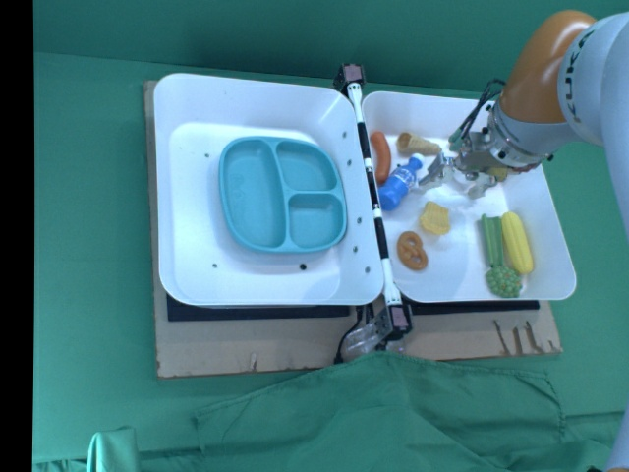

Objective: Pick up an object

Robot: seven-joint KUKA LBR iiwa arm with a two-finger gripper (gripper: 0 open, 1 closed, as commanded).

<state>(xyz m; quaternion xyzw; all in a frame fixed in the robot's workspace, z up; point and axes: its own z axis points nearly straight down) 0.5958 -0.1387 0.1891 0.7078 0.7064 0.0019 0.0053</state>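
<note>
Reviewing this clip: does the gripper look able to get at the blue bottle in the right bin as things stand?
Probably yes. The gripper hangs right beside the blue bottle, at its cap end, and nothing lies on top of it. The sausage sits close along one side, which might crowd a finger.

Divided tray (283,193) lies in the left bin (187,116); bottle (399,183), pretzel (412,250) and corn (517,241) lie in the right bin (550,283).

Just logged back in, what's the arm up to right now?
The grey arm's two-finger gripper is low in the right white bin, next to the small blue bottle with a white cap, amid toy food: an orange sausage, a brown pretzel, a yellow corn cob. Nothing looks lifted yet. The left white bin holds a teal divided plate.
</note>
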